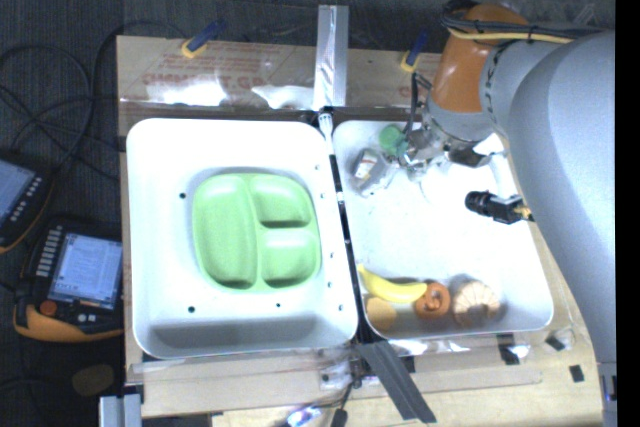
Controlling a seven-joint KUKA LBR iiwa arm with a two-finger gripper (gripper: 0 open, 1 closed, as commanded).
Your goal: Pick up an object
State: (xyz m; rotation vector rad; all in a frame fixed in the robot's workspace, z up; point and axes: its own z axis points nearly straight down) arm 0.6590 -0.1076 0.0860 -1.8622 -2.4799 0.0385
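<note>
Gripper [418,158] low in right bin [440,225] — far corner

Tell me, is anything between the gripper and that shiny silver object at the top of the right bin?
Nothing visible. The gripper hangs in the right bin's upper part, and the silver object lies just beside it with bare bin floor between.

The arm [560,115] runs off the right edge and hides the right bin's [440,215] far corner.
</note>
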